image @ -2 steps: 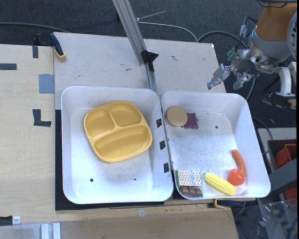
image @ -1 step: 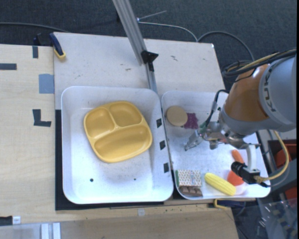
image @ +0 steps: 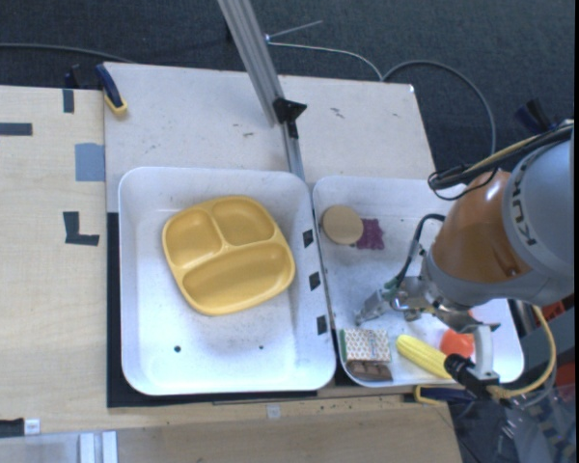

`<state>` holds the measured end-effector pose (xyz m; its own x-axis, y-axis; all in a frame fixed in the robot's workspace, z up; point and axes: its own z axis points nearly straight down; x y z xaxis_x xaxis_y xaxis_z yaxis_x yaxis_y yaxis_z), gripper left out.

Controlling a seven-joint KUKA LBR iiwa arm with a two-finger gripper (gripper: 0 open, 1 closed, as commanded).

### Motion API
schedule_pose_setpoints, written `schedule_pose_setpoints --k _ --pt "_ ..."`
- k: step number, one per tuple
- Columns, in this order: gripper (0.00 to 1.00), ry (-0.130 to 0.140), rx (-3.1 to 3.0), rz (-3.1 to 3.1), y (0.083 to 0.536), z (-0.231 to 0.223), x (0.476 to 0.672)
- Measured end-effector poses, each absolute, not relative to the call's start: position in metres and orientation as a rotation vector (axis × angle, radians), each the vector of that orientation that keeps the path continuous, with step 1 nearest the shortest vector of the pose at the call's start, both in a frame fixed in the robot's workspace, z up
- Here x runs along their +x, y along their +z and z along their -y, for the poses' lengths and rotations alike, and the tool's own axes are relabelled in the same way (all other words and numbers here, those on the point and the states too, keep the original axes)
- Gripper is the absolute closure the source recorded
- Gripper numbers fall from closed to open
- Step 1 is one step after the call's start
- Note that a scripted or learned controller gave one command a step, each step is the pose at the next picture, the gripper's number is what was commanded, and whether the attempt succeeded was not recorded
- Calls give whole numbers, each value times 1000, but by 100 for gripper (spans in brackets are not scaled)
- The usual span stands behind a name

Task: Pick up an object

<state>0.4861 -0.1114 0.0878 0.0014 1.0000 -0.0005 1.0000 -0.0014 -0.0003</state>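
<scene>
Dark carpet surrounds a bench with two white bins. Left bin [image: 135,258] holds a yellow divided plate [image: 229,255], out of reach. Gripper [image: 376,305], fingers apparently spread and empty, hangs low in the right bin [image: 386,193], near its front edge, above a patterned packet [image: 369,350], likely its target.

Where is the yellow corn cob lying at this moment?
The yellow corn cob lies in the right bin, near its front edge, just right of the patterned block and left of an orange item, under the arm.
</scene>
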Motion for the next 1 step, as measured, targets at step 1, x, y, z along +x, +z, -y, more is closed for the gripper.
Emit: schedule_pose_setpoints --k 1 --pt "0 0 2222 -2224 89 111 487"
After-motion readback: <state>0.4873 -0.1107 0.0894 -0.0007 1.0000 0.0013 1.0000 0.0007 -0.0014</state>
